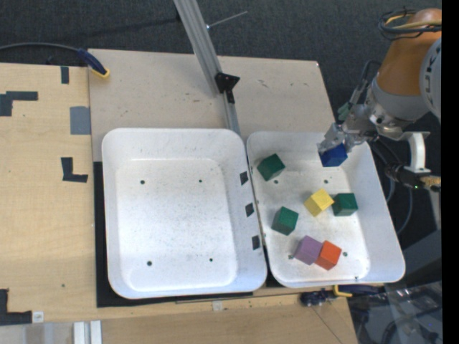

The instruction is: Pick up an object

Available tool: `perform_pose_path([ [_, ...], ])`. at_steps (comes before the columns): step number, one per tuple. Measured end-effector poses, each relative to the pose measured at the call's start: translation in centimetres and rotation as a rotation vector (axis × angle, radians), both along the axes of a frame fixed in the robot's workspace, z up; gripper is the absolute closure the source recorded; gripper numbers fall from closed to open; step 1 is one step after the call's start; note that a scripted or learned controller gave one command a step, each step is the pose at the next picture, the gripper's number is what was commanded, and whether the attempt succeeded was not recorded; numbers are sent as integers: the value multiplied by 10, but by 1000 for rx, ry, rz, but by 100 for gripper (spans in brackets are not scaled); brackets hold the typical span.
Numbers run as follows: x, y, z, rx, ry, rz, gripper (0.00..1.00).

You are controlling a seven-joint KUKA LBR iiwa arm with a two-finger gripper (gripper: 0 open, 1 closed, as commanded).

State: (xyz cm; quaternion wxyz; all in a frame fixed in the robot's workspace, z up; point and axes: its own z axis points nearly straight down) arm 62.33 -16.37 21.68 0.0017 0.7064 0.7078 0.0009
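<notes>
My gripper (pixel 337 143) hangs over the far edge of the right bin (pixel 380 264), near its far right corner, with a blue cube (pixel 333 155) pinched at its tip. The cube looks raised off the bin floor and tilted, though from this slanted view I can't be certain how clear of the floor it is. I hold it there, by my reckoning, because the pick is made and the block only has to be kept aloft; it sits between my fingers, so they are closed about its sides.

The rest of the blocks lie loose on the right bin's floor, where a grasp has not reached them. A green cube (pixel 270 167) rests toward the far left corner. A yellow cube (pixel 319 202) and another green cube (pixel 345 203) sit just beside each other mid-bin, with a third green cube (pixel 285 220) closer to the left wall. A purple cube (pixel 308 249) and an orange cube (pixel 329 254) touch near the front edge. The left bin (pixel 115 149) stands alongside.
</notes>
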Motion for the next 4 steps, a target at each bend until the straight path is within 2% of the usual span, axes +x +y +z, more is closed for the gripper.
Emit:
perform_pose_path([
  [1, 2, -2, 43, 0, 1, 0, 100],
  [2, -20, 48, 33, 2, 7, 3, 100],
  [3, -30, 107, 20, 3, 8, 5, 100],
  [4, -45, 169, 22, 3, 7, 6, 100],
])
